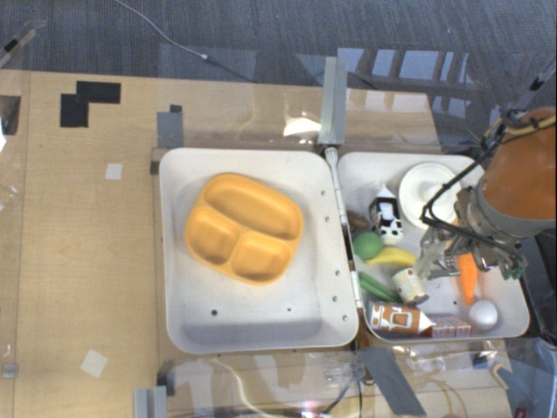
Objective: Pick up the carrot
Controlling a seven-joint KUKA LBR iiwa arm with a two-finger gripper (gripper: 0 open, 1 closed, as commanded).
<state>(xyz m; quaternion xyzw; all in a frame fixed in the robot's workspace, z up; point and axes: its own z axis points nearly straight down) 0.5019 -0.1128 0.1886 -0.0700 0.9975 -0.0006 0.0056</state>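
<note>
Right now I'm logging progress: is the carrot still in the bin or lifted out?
In the bin. The carrot lies on the floor of the right bin, beside the white egg.

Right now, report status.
End effector low in right bin, beside carrot. Carrot not gripped. Egg, bottle close by.
</note>
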